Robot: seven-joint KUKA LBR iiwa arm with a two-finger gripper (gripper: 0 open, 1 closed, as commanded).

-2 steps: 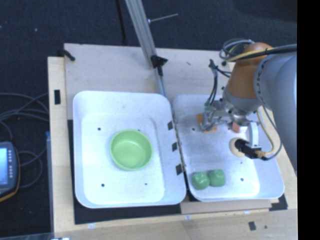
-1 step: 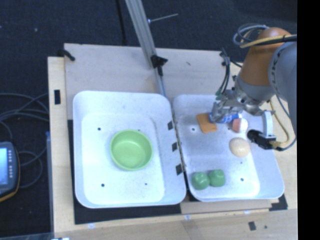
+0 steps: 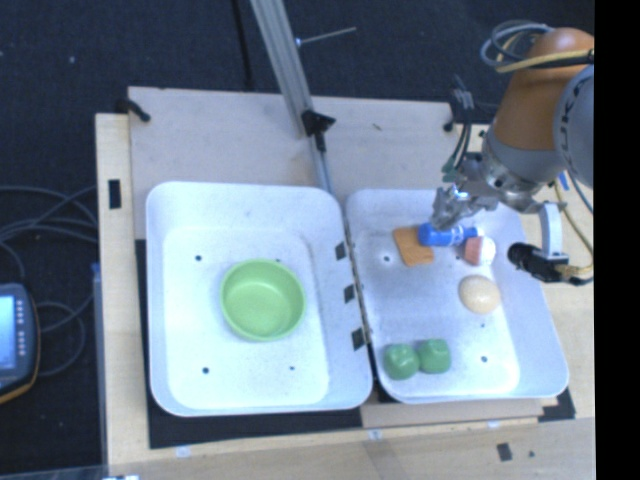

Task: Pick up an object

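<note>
My gripper (image 3: 449, 215) hangs low over the far part of the right bin (image 3: 520, 363), directly above a small blue object (image 3: 437, 235). The blue piece lies against a tan-orange block (image 3: 411, 247) on its left. A red and white object (image 3: 478, 249) sits just to its right. Nearer the front lies a cream egg-shaped thing (image 3: 479, 294). Two green lumps (image 3: 418, 358) rest side by side by the front edge. Whether the blue object is between the gripper's tips is hidden by the wrist.
A green bowl (image 3: 262, 299) stands in the middle of the left bin (image 3: 180, 218). A slanted metal post (image 3: 285, 53) rises behind the divide between the bins. The grey and orange arm (image 3: 535, 108) enters from the upper right.
</note>
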